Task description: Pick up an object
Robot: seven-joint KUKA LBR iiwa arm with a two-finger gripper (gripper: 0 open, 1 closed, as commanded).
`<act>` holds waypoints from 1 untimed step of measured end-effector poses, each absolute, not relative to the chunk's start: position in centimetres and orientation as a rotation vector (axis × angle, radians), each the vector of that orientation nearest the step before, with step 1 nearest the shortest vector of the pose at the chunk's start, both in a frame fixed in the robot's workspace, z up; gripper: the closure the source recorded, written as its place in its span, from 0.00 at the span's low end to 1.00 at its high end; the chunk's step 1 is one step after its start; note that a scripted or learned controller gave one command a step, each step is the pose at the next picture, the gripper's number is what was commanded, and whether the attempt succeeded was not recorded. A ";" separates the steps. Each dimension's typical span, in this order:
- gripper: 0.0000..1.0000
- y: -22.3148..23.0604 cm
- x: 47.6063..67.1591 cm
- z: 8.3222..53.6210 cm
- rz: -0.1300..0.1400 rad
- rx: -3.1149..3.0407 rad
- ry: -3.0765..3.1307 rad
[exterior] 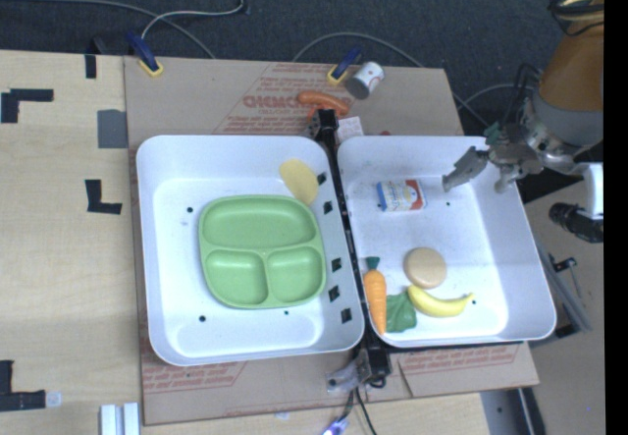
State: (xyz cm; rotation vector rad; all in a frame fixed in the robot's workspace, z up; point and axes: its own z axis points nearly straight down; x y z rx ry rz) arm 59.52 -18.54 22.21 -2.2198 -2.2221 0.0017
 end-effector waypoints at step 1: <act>0.00 -12.0 63.2 10.1 -0.006 -2.221 -2.227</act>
